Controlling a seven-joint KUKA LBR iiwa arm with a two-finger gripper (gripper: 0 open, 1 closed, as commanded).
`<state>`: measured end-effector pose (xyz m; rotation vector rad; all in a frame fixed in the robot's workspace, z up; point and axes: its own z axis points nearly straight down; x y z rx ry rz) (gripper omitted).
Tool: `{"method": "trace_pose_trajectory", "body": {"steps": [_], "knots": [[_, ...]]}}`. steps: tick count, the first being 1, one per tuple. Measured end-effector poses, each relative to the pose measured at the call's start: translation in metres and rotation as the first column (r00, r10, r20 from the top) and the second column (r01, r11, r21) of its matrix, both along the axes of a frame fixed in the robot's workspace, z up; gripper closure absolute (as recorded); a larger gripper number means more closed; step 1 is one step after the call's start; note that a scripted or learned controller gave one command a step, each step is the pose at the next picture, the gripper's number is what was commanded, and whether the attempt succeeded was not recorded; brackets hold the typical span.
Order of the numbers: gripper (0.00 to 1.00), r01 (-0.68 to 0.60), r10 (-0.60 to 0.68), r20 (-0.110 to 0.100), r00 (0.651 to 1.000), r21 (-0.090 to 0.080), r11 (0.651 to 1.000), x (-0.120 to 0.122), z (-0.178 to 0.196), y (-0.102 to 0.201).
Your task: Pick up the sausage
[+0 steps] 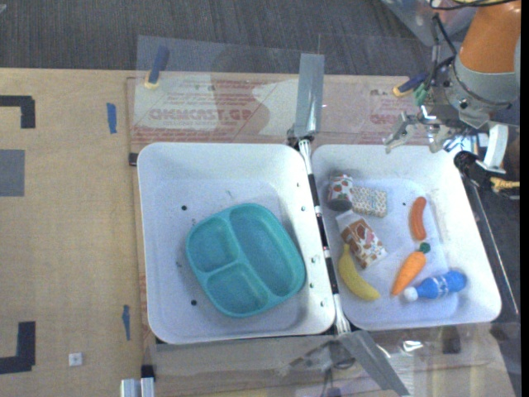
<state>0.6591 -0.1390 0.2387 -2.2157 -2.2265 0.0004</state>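
Gripper (421, 132) hangs at the far rim of the right bin (483, 246), near the top right of the view, under the grey wrist and orange band. Its two thin fingers are spread apart, nothing between them.

Sausage (419, 218) lies in the right bin, standing roughly end-on in the view (orange-red, slightly curved). From the gripper it sits at about 6 o'clock, well apart, not touching.

Around the sausage: carrot (409, 272) at 6 o'clock; blue bottle (438, 286) at 5 o'clock; banana (355, 277) at 8 o'clock; patterned snack packets (364, 200) at 9 to 10 o'clock.

Left bin (165, 172) holds a teal divided tray (245, 259).
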Motion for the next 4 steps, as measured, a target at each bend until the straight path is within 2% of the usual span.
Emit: {"method": "trace_pose_trajectory", "body": {"steps": [1,2,3,4], "knots": [[0.00,0.044,-0.044,0.000,0.999,-0.001,0.999,-0.026,-0.107,-0.024],[0.00,0.022,-0.022,0.003,1.000,-0.001,1.000,-0.087,-0.148,-0.067],[0.00,0.523,-0.523,0.000,0.852,0.005,0.852,-0.112,-0.111,-0.074],[0.00,0.636,-0.636,0.000,0.772,-0.001,0.772,-0.098,-0.052,-0.070]]}}
